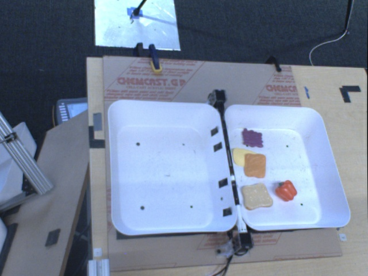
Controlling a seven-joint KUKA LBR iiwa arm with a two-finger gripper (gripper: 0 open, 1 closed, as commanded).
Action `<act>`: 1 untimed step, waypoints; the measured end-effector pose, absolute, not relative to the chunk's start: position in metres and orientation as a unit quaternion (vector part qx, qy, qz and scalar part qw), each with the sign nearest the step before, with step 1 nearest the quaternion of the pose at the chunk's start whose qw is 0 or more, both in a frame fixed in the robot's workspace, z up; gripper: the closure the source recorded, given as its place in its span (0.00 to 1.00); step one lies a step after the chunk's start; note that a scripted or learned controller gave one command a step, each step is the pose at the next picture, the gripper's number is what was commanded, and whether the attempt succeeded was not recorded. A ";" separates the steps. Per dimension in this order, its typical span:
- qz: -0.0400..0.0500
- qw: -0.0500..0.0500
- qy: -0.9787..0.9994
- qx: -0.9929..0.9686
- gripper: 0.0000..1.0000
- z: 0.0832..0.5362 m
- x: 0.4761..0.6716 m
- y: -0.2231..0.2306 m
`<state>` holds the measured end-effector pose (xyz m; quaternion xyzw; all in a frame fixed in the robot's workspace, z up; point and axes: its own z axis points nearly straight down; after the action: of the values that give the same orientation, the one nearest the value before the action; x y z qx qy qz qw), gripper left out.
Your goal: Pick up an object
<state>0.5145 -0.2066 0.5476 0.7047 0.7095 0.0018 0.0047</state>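
The right bin [310, 119] holds several small items near its left side. A purple grape bunch [252, 137] lies toward the back. In front of it sit a yellow piece [238, 155] and an orange block [255, 165] touching each other. A tan bread slice [256, 196] lies near the front, with a red pepper [286, 190] to its right.
The left bin [164, 165] sits beside the right one, joined by black clips along the shared edge [221, 154]. Both rest on a cardboard sheet [190, 76] on the bench. A metal plate [137, 16] lies on the floor behind.
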 end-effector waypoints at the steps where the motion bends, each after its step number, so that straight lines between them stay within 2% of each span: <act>1: 0.002 0.000 0.712 0.702 1.00 0.535 0.490 -0.090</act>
<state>0.4900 -0.0898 0.5352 0.7019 0.7123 0.0020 0.0002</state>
